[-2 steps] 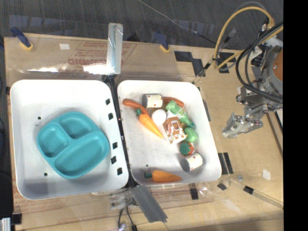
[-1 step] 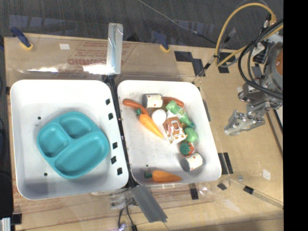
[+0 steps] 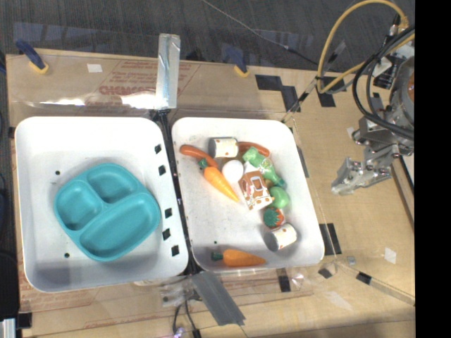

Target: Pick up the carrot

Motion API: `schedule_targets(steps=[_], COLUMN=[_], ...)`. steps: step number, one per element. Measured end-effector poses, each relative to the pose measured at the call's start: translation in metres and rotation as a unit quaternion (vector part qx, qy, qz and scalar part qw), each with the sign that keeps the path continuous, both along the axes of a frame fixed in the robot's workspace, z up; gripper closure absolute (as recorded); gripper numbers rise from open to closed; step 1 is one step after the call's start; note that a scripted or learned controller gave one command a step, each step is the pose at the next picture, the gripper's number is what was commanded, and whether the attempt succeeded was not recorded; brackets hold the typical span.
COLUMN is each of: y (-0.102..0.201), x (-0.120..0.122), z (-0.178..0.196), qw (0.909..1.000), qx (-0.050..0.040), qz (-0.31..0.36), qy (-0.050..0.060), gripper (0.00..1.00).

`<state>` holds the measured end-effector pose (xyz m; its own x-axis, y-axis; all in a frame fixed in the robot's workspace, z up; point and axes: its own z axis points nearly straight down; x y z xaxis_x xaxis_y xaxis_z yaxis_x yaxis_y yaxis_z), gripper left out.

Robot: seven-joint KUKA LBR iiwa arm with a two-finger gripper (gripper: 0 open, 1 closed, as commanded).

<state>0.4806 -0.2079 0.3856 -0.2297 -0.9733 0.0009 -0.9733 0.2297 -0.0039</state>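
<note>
Orange carrot [image 3: 220, 182] is lying in the right bin [image 3: 303, 182]; the end effector [image 3: 356, 177] is hovering over the counter [image 3: 366, 238] beside it, grip state unclear.

The arm [image 3: 394, 69] is cut off by the right edge. On the gripper [image 3: 356, 178] the fingers are too blurred to judge. The hot dog [image 3: 255, 148] in the right bin [image 3: 299, 210] is partly hidden behind a green packet [image 3: 257, 163].
</note>
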Motion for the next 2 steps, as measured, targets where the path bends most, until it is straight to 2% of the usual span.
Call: schedule_targets(steps=[1, 2], y=[0.0, -0.002], x=[0.001, -0.003], z=[0.011, -0.008], qw=[1.0, 0.9776], qx=[-0.0005, 0.0007], qz=[0.002, 0.211], qy=[-0.001, 0.002], gripper=[1.0, 1.0])
